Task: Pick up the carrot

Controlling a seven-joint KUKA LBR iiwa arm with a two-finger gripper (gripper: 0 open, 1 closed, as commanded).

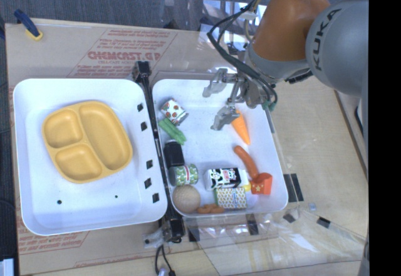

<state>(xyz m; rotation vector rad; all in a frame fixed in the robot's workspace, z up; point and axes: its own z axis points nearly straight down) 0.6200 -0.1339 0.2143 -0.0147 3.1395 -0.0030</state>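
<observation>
1. While hovering over the right bin, gripper spread wide, one finger near the bin's far edge, the other pointing down beside the carrot; nothing between them.
2. Lying in the right bin's upper right part, just under the wrist: carrot, thick end toward the gripper, tip toward the near side; whether the lower finger touches it, cannot tell.
3. Below the carrot, apart from it: an orange sausage, then a red piece by the bin's near right corner.
4. Along the right bin's left side, far to near: a spotted can, a green pod, a black block, a green can, a tan ball.
5. Near the front wall: a cow-print carton and a yellow-green box.
6. Resting in the left bin: a yellow divided tray, three compartments.
</observation>
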